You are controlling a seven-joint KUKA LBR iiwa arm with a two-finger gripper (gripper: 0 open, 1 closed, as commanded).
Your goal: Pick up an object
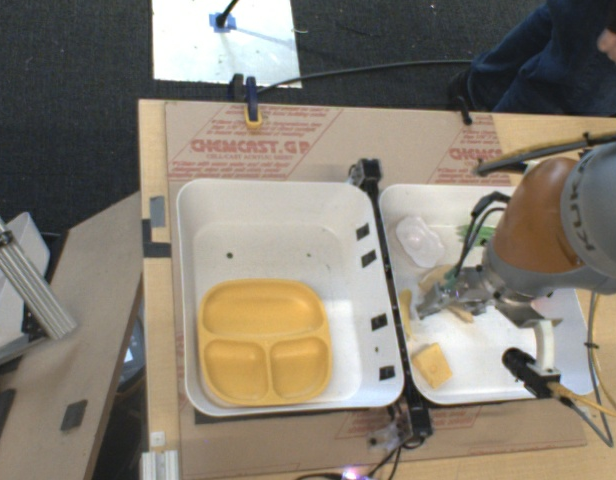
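Tool (435, 304) over glossy bin (468, 383) (yellow wedge (432, 365) nearby).

Yellow divided tray (265, 340) in the left bin (288, 200) — brown bench (408, 138) beneath, a blue clamp (250, 96) at its far edge.

- One camera sits high up over the bench (318, 133) and looks down at a slant.
- It is far enough away to see both white bins whole: the left bin (278, 203) and the right bin (483, 386).
- The far edge of the bench is at the top, with dark floor (68, 68) behind it.
- The arm (563, 223) comes in from the right side.
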